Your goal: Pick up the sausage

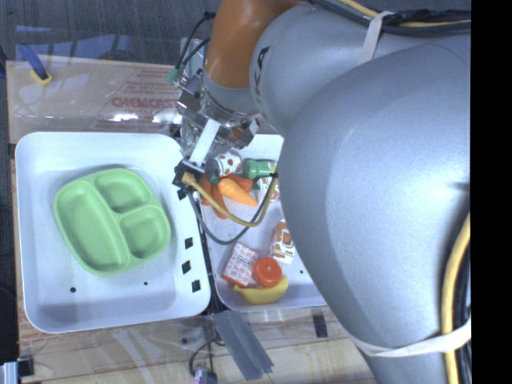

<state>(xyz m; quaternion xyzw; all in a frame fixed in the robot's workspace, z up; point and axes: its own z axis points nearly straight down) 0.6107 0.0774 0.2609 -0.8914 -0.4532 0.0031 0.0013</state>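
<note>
My gripper (206, 157) hangs low over the far left corner of the right bin (232, 301), under the orange band of the arm. Right below it lies a cluster of toy food. It holds an orange carrot-like piece (238, 190) and a darker brownish-orange elongated piece (211, 198) that looks like the sausage, partly hidden by the gripper and a cable. The gripper sits directly above this cluster, and I cannot see whether it touches anything.
The left bin (32, 214) holds a green divided plate (112, 218). In the right bin lie a green piece (258, 168), a red tomato (269, 272) on a yellow banana (260, 294), a red-white packet (239, 264) and an orange carton (282, 243). The arm covers the bin's right side.
</note>
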